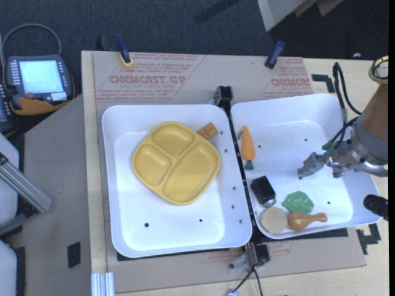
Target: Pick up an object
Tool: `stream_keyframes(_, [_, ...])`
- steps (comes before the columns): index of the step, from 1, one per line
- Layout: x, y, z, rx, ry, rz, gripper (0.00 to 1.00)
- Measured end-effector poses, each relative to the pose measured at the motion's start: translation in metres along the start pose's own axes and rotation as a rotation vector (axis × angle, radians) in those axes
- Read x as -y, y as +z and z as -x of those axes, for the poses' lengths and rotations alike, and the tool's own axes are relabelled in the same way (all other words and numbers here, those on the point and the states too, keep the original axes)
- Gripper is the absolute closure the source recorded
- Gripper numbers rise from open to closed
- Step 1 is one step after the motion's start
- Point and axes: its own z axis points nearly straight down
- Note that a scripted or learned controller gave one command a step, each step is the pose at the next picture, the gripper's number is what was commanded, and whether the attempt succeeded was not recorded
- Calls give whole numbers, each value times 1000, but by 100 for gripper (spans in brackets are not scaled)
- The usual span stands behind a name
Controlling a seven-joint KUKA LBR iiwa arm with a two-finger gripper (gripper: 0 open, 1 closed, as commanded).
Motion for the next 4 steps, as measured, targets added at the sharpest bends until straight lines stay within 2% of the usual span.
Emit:
stream_keyframes(1, [8,45,1,-2,0,-6,0])
stream_keyframes(2, [0,99,6,-1,0,-3,0])
stream_keyframes(3, [-2,86,8,5,2,7,100])
stream_keyframes(4, [-2,38,17,4,0,7,100])
